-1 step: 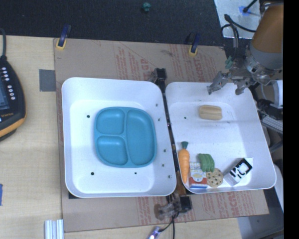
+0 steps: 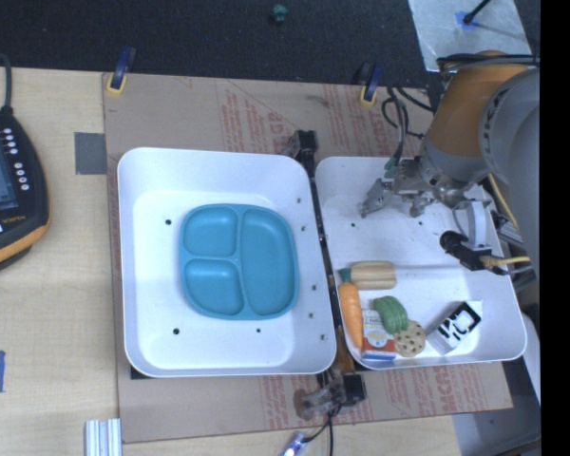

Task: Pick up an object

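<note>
My gripper [image 2: 394, 205] hangs over the back part of the right bin [image 2: 334, 190], its fingers spread open with bare white floor between them. The objects lie in a cluster along the bin's front. A beige roll [image 2: 373, 274] lies crosswise nearest the gripper, well short of it. An orange carrot [image 2: 350, 315] runs along the left wall. Beside it are a green pickle [image 2: 391, 311], a speckled cookie [image 2: 409, 338] and a red and white packet [image 2: 376, 347]. A white block with black marks [image 2: 455, 324] sits at the front right.
The left bin [image 2: 142, 255] holds a blue divided plate [image 2: 238, 260]. A teach pendant [image 2: 2, 190] lies on the bench at far left. Clamps [image 2: 121, 67] hold the cardboard's back edge. The arm's grey and orange body [image 2: 484, 112] fills the right bin's back right.
</note>
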Controlling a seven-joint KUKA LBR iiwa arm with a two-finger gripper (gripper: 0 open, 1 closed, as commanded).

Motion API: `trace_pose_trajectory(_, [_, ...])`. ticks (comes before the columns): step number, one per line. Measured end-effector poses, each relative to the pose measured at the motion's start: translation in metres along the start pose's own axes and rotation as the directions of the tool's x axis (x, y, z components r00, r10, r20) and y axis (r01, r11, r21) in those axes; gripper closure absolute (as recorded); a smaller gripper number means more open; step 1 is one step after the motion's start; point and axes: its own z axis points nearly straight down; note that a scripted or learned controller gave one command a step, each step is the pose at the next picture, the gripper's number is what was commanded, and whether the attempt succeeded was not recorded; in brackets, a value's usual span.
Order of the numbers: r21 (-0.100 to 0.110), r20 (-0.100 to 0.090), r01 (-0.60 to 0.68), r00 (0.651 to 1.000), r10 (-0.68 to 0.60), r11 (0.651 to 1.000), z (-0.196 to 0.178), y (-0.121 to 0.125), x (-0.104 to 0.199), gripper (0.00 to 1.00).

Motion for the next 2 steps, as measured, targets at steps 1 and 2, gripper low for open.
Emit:
trace_pose_trajectory(1, [-0.001, 0.000, -0.001, 1.000, 0.001, 1.000, -0.027, -0.082, 0.040, 0.00])
trace_pose_trajectory(2, [-0.003, 0.000, 0.000, 1.000, 0.000, 1.000, 0.000, -0.112, 0.038, 0.00])
